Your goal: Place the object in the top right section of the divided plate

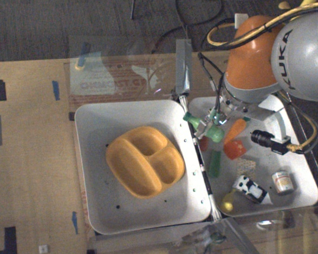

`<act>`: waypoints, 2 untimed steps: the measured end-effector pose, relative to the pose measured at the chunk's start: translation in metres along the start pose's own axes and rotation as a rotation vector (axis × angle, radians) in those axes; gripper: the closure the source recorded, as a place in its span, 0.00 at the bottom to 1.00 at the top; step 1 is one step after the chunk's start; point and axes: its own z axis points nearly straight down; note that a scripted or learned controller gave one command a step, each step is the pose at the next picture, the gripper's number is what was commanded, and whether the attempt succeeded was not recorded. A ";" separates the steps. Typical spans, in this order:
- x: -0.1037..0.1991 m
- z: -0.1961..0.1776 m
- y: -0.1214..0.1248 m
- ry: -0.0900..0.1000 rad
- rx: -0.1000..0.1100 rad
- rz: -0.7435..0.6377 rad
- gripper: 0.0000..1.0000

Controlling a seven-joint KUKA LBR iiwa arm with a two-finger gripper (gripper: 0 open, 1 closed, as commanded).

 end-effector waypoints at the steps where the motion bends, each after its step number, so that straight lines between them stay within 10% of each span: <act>1: 0.062 0.000 -0.008 0.000 0.000 -0.088 1.00; 2: 0.060 0.000 -0.008 -0.001 0.000 -0.086 0.00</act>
